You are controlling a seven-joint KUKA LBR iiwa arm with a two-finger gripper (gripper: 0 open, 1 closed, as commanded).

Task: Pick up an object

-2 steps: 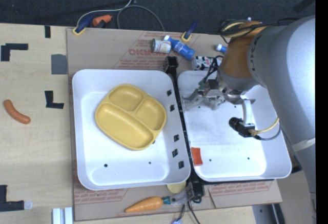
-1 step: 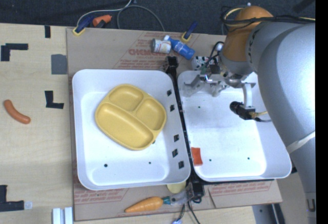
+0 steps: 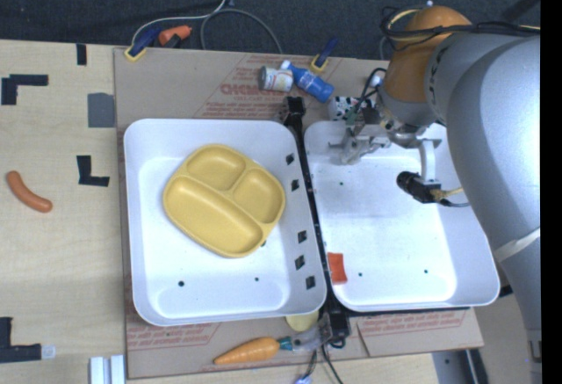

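Cardboard sheet (image 3: 219,92) on a wooden bench, dark floor behind. Left bin (image 3: 149,286): glossy yellow plate (image 3: 225,199), three compartments, rounded. Right bin (image 3: 465,281): small flat orange block (image 3: 336,267) by the left wall. Gripper (image 3: 356,145) at that bin's far edge; its state, cannot tell. Toy carrot (image 3: 247,351) and sausage (image 3: 28,192) outside.

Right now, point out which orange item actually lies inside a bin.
The small orange block, at the right bin's left wall. The carrot lies on the cardboard below the bins; the sausage lies far left on the bench.
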